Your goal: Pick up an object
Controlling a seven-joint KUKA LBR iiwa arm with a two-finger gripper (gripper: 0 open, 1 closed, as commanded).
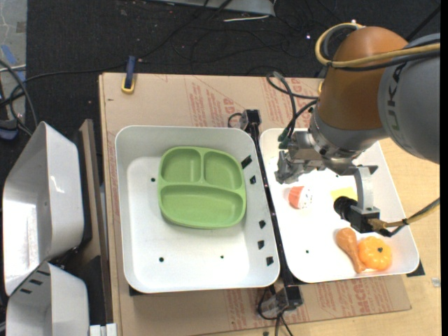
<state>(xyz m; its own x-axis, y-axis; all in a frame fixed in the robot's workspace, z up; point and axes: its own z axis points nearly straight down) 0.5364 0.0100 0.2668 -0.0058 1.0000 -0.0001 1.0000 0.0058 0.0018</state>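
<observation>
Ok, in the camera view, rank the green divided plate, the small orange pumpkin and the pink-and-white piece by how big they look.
Largest to smallest, as they look:
1. green divided plate, in the left bin, by far
2. orange pumpkin, in the right bin
3. pink-and-white piece, in the right bin

The last two look close in size; the pumpkin seems slightly larger.
</observation>
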